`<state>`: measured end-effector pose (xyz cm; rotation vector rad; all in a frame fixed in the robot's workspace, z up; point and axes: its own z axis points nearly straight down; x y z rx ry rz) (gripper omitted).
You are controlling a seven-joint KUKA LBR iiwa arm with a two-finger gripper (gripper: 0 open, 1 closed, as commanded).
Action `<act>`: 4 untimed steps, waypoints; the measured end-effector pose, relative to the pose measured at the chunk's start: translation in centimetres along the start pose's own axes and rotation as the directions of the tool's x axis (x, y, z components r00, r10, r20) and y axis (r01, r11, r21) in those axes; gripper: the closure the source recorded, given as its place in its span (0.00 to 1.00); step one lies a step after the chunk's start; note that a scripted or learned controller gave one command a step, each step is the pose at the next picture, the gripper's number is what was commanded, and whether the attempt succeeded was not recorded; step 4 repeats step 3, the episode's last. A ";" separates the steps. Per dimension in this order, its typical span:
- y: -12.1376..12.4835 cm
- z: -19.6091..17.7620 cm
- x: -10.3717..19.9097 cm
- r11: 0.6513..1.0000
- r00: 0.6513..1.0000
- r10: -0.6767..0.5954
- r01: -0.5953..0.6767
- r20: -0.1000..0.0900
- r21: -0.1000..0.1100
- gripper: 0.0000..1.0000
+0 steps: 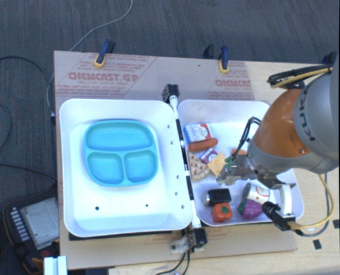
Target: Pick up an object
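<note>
Just above the black rectangular block [218, 196], down low among the toys in the right-hand shallow white bin [256, 106]: grey two-finger gripper [227, 175], orange-banded arm sweeping in from the right of the block. Open or closed? Cannot tell from up here, too dark and too crowded. Nothing seen lifted, so no claiming a catch.

Likeliest prize, by position: pale yellow plastic cheese wedge [216, 164], a little further above the block and right at the gripper's tip, touching or nearly. Looks light, stiff and smooth, probably hollow toy plastic, so nothing fragile about it but plenty slippery. Lying flat and thin, which makes for a tricky grab. Best taken across its two long straight edges, well back from the pointed corner, squeezing gently to stop it squirting out sideways.

Up and left of the block, touching the wedge: tan criss-cross waffle piece [197, 168]. Risk of nudging it or dragging it along. Higher again from the block: red toy sausage [203, 144], then a small blue-and-white carton [196, 132]. Just below the block: red-orange toy vegetable [221, 212]. Right of the block: white can with red markings [258, 193], and a purple lump [251, 209] beneath that
</note>
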<state>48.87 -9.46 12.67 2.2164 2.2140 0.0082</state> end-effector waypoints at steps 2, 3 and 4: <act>-0.4 4.0 -0.1 1.000 1.000 -0.001 0.001 -0.001 0.006 0.00; -0.2 2.9 -0.2 1.000 1.000 0.000 0.000 -0.001 0.002 1.00; -0.2 2.9 -0.2 1.000 1.000 0.000 0.000 -0.001 0.002 1.00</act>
